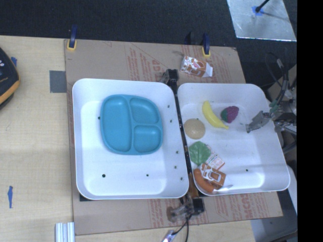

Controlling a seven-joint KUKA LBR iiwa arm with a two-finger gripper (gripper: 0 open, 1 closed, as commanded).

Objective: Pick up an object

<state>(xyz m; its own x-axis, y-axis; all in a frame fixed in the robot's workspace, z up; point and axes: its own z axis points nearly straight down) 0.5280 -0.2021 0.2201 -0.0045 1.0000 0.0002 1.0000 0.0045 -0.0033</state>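
The right bin point(262, 173) holds a yellow banana point(214, 116), a purple fruit point(230, 114), a beige round piece point(194, 128), a green item point(199, 152) and an orange item point(202, 183) with a printed packet point(214, 169) lying on it. My gripper point(256, 122) reaches in at the bin's right side, low over bare white floor. It is a short way right of the purple fruit and touches none of the objects. A blue divided plate point(132, 124) lies in the left bin point(126, 185).
A second printed packet point(197, 67) lies on the cardboard behind the right bin. Clamps point(205, 42) hold the cardboard's far edge. A yellow and black device point(6, 79) sits at the far left of the bench.
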